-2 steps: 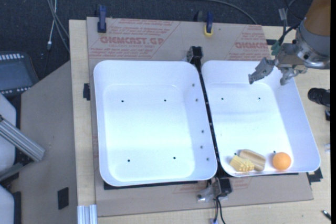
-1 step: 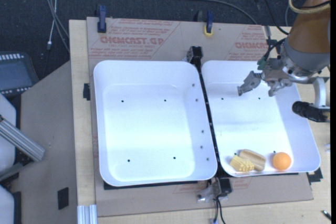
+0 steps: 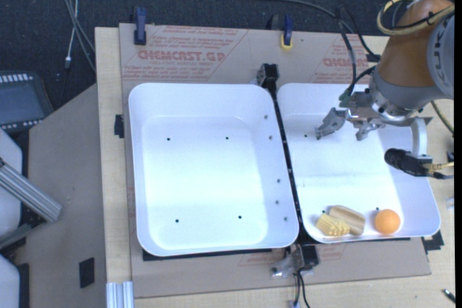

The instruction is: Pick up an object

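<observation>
Three small things lying in the right bin (image 3: 404,191), all bunched along its near edge and well apart from the gripper (image 3: 345,128). Farthest right, an orange ball (image 3: 388,221): round, smooth, bright, sitting alone just inside the near right corner. A little to its left, a bread roll (image 3: 349,213): tan, oblong, rounded at the ends, lying on its side. Pressed against the roll's near left side, a corn cob (image 3: 331,226): short, pale yellow, with a ribbed, bumpy surface, close against the bin's front rim. Cannot tell whether roll and cob truly touch or merely overlap from this angle. Hanging over the far half of the same bin, the gripper, with its two fingers spread wide and pointing toward the middle divider, and with nothing between them. Above it, the grey arm (image 3: 440,47) with its orange band (image 3: 411,40), reaching in from the right. Beside the right bin, the left bin (image 3: 209,104), white and shallow, dotted with a few dark spots on its floor. Under both bins, a brown board (image 3: 180,54) printed in red, pinned at its far edge by two clamps (image 3: 139,18).
</observation>
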Controlling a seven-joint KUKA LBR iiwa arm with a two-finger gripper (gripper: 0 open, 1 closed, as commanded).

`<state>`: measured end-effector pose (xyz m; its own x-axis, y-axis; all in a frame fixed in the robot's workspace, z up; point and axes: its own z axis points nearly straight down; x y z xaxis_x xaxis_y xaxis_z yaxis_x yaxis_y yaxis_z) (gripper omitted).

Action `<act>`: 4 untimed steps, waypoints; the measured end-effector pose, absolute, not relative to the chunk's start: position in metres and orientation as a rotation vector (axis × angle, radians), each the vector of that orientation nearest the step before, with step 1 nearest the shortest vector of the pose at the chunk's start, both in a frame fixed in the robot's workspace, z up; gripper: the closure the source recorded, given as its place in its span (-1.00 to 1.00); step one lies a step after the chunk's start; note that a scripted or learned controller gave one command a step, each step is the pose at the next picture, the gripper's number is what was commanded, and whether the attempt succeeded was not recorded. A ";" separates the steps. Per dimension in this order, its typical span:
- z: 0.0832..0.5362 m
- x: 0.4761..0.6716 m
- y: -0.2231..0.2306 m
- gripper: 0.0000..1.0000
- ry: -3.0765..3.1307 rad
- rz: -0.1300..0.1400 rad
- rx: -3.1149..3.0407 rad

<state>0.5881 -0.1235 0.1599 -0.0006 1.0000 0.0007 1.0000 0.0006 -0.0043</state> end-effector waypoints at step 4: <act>0.223 0.604 -0.127 1.00 -2.224 -0.005 -2.224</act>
